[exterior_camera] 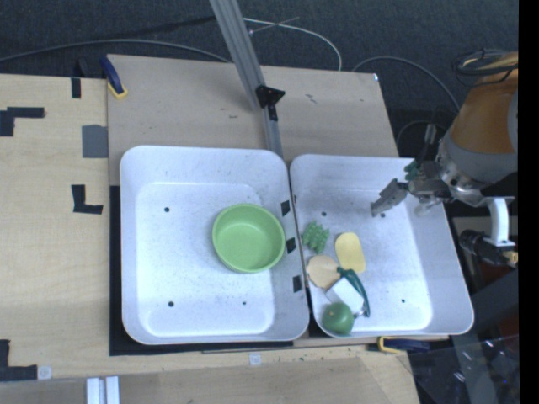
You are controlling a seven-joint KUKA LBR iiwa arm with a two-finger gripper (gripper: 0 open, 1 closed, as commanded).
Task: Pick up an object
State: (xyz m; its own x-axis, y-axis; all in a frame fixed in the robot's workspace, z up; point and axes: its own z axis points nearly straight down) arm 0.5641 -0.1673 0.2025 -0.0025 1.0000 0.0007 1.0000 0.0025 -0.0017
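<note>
Reaching in from the right, the grey arm [484,137] with its orange band hangs over the upper right part of the right bin [438,310], and its gripper [389,200] points leftward just above the bin's white floor. The fingers look slightly parted, and nothing lies between them; the view is small and somewhat blurred there, so the exact gap is hard to judge.

The objects to choose from lie well apart from the gripper, clustered toward the lower left of the right bin. A small spiky green piece [316,236] sits nearest the divider between the bins. Just beside it on the right lies a yellow oblong piece [349,252]. Below those, a pale tan rounded piece [321,271] touches a white block [345,293], across which a dark green curved strip [357,286] runs. A round green ball [338,318] rests at the bin's lower edge, touching the white block.

The left bin [152,225] holds a light green bowl [248,238], upright, right of its centre. A grey metal pole [240,45] slants down from the top to the point where the two bins meet.
</note>
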